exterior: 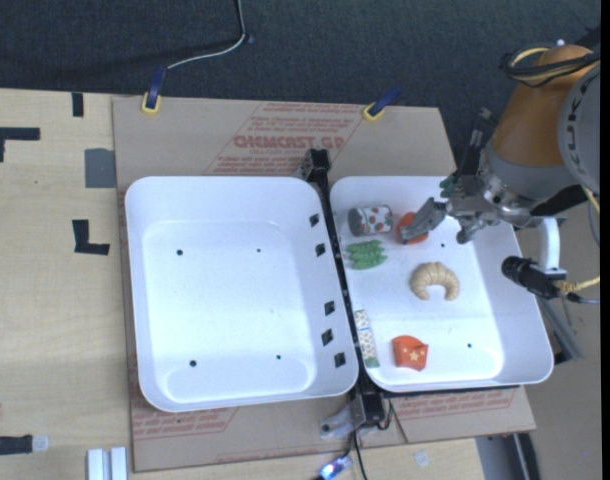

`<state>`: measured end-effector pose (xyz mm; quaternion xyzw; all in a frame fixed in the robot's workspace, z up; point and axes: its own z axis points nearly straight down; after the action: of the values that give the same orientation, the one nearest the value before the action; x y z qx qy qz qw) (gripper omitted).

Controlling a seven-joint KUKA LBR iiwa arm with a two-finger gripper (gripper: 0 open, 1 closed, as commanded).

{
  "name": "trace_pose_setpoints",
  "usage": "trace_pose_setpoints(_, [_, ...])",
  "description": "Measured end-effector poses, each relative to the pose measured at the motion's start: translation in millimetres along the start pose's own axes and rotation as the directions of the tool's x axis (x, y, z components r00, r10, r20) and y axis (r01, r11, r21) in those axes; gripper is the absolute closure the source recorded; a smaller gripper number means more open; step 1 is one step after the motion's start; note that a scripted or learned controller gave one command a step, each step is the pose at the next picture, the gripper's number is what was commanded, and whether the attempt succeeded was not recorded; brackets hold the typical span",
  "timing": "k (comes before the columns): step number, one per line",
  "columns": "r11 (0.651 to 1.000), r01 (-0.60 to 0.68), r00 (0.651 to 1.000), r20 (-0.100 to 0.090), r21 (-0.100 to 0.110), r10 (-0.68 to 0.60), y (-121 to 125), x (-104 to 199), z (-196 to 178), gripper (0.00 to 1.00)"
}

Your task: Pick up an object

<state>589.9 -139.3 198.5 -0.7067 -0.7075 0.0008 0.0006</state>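
Gripper [443, 222] jaws apart above right bin [485, 363], just beside a small red object [413, 226]; likely light and rigid, best pinched across its narrow sides.

Two bins [145, 203], six small objects [435, 280]

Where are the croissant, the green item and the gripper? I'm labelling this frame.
croissant [436, 280], camera view, middle of its arch.
green item [366, 256], camera view, its centre.
gripper [441, 223], camera view, midway between the fingertips.
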Motion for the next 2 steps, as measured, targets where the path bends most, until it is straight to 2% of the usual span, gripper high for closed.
trace_pose_setpoints(1, [1.000, 0.004, 1.000, 0.001, -0.006, -0.004, 61.9, 43.0, 92.1, 0.00])
trace_pose_setpoints(2, [1.000, 0.002, 1.000, -0.001, 0.003, -0.002, 58.4, 42.3, 81.9, 1.00])
